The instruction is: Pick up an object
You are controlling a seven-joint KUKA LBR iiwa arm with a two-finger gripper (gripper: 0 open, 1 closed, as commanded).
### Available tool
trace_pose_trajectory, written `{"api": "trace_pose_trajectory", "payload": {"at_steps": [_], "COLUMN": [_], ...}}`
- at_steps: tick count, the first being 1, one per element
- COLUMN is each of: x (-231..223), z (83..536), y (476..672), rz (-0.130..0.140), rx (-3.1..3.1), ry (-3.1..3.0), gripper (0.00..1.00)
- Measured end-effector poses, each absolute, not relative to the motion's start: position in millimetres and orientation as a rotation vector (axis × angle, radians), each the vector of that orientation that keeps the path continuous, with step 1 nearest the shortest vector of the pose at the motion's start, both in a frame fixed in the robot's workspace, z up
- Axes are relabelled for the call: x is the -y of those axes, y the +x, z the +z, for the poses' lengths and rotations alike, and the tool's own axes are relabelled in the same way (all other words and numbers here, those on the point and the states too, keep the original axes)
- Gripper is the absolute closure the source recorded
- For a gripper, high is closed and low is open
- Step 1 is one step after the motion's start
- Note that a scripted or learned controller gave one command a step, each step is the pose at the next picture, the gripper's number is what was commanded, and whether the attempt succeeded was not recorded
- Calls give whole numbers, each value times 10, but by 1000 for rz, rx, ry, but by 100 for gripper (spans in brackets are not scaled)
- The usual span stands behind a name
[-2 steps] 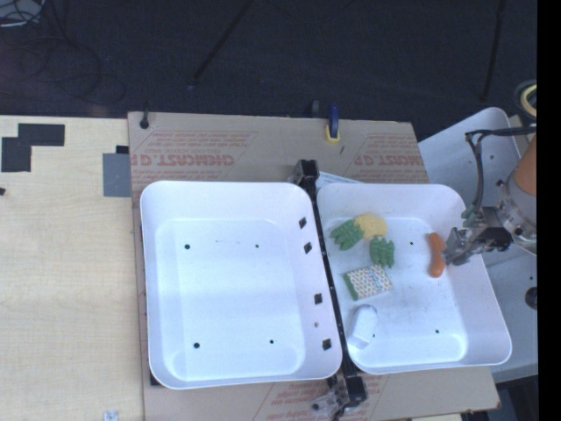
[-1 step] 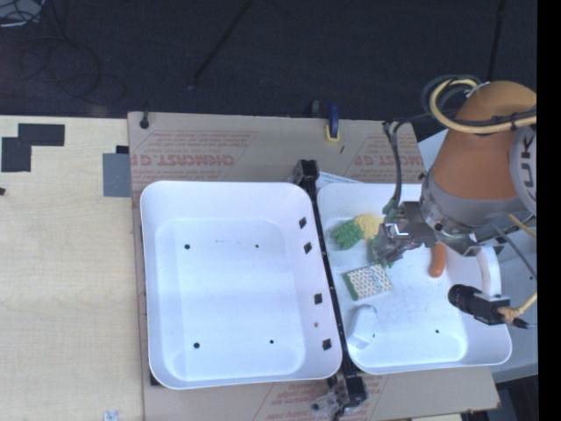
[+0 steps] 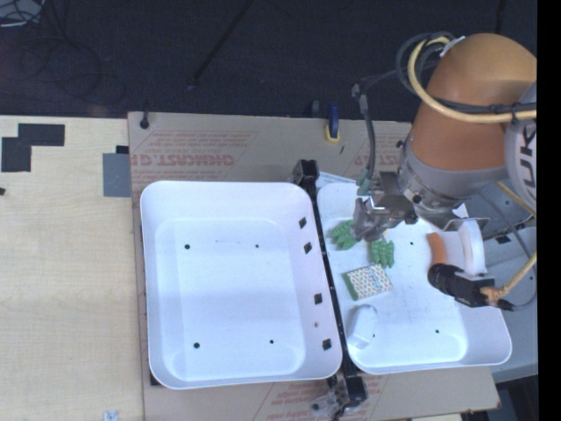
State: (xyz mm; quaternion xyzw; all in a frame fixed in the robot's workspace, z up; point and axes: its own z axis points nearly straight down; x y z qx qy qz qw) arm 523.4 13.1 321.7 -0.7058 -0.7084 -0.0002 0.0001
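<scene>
**So, tool down among the green bits in the right bin**

Okay, quick rundown. The grey-and-orange robot arm [image 3: 469, 103] comes in from the right and hangs over the right-hand shallow white plastic bin [image 3: 491, 345]. Its metal tool [image 3: 372, 219] sits low in the upper left part of that bin. From this angle I honestly can't tell if the tool is open or closed, or whether it has hold of anything.

Stuff in the right bin:
- a crumpled green leafy-looking piece [image 3: 343, 234] just left of the tool, close to the bin's left wall
- a second green knobbly piece [image 3: 382, 252] right below the tool, looks like it's touching it or nearly so
- a small flat square with a green-and-white checked pattern [image 3: 368, 281] just below that second green piece, lying tilted
- a pale white rounded lump [image 3: 361, 324] lower down near the bottom left corner, hard to make out against the white floor
- a small orange piece [image 3: 436, 246] over to the right of the green ones; no idea what it is

The left-hand shallow white plastic bin [image 3: 153, 279] sits right beside it, the two walls touching down the middle. Both bins rest on a brown cardboard sheet with red lettering [image 3: 219, 147], which lies on the pale wood-look counter [image 3: 61, 279].
</scene>
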Motion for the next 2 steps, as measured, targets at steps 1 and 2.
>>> {"api": "trace_pose_trajectory", "payload": {"at_steps": [1, 2], "x": [-115, 984], "z": [3285, 2881], "y": [5235, 4725], "rz": [6, 11], "rx": [2222, 2205], "ry": [-2215, -2231], "gripper": [100, 100]}}
